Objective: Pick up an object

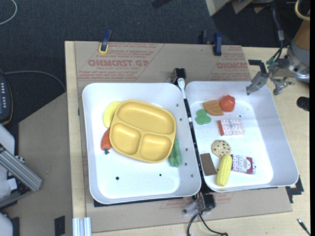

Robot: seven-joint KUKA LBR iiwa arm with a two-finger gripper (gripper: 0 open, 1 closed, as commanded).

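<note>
Two white bins on a bench. The gripper (pixel 268 85) hangs at the upper right of the frame, above the far right corner of the right bin (pixel 280 132); its two fingers stand apart, spread wide, with nothing between them.

No target is named, so any item in the right bin may serve. Nearest the gripper, in the bin's upper middle, lies a red tomato-like piece (pixel 227 103), touching an orange slice-shaped piece (pixel 213 107); a green piece (pixel 202 117) sits just left of these. Lower in the frame lie a red-and-white packet (pixel 231 127), a cookie (pixel 221 147), a yellow corn cob (pixel 224 169), a brown bar (pixel 207 163) and a second packet (pixel 243 164).

Likely failures: the tomato is rounded and smooth, and may roll or squirt out as the fingers close; its contact with the orange piece may lead to both being nudged or neither gripped. The flat packets and cookie offer little to pinch. The corn, bar and packet lie crowded together, leaving scant finger room.

The left bin (pixel 93 132) holds a yellow divided tray (pixel 142 131).
</note>
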